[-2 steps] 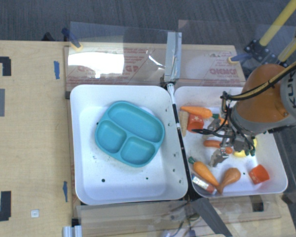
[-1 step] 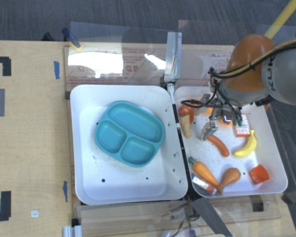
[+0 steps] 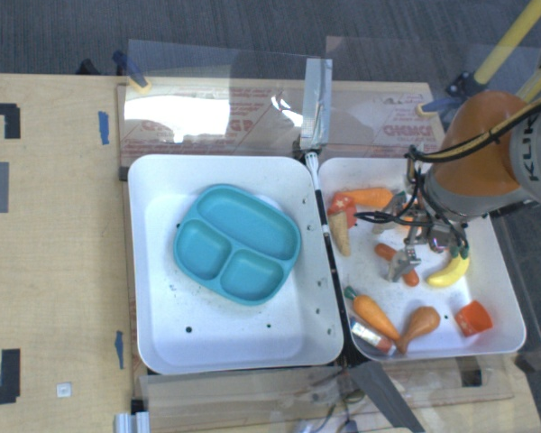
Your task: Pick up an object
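Here we see the grey arm (image 3: pixel 487 165), with its orange band, reaching in from the right over the right-hand white bin (image 3: pixel 509 327). Its pincer (image 3: pixel 413 253) hangs low among the toy foods there, and we cannot tell how it is set, since cables and the wrist crowd that spot. Nothing shows plainly gripped by it. Just beside the pincer lie a small orange-red piece (image 3: pixel 385 252) and another (image 3: pixel 410 278), with a yellow banana (image 3: pixel 451 271) to its right. Toward the bin's far side rests an orange carrot (image 3: pixel 368 197), and near the divider a red-topped piece (image 3: pixel 342 203) touches a pale tan stick (image 3: pixel 343 233). Toward the near edge we find a second carrot (image 3: pixel 372 313), a brown pear-shaped piece (image 3: pixel 419 323) and a red-orange block (image 3: pixel 474 317). The left white bin (image 3: pixel 162 332) holds a blue divided plate (image 3: pixel 238 243), lying flat. Both bins stand side by side on the counter (image 3: pixel 45 242).
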`<state>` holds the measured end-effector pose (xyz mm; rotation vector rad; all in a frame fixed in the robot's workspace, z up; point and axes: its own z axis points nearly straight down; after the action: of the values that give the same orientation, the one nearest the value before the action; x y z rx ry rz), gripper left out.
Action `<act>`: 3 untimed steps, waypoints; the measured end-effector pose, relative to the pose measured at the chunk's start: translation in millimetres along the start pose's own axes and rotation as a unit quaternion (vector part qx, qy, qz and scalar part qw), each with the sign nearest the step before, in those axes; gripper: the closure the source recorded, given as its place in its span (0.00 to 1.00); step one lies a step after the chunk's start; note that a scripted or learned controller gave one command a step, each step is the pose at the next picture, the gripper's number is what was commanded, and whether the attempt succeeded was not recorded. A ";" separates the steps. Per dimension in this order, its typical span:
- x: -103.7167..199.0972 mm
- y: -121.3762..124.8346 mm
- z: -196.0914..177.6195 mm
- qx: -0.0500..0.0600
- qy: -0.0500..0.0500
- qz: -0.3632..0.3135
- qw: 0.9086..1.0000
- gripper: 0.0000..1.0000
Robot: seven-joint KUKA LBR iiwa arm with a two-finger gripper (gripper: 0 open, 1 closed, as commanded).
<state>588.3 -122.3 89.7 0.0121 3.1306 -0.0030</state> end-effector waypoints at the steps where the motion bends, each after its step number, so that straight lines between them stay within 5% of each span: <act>1: 35.7 -1.7 -0.6 0.000 -0.002 0.072 0.997 0.00; 2: -11.4 24.8 0.4 -0.001 -0.002 0.100 0.995 0.00; 3: 56.5 10.4 -0.8 0.000 -0.001 0.167 0.986 0.00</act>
<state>531.9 -111.4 89.9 0.5353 3.0825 0.0013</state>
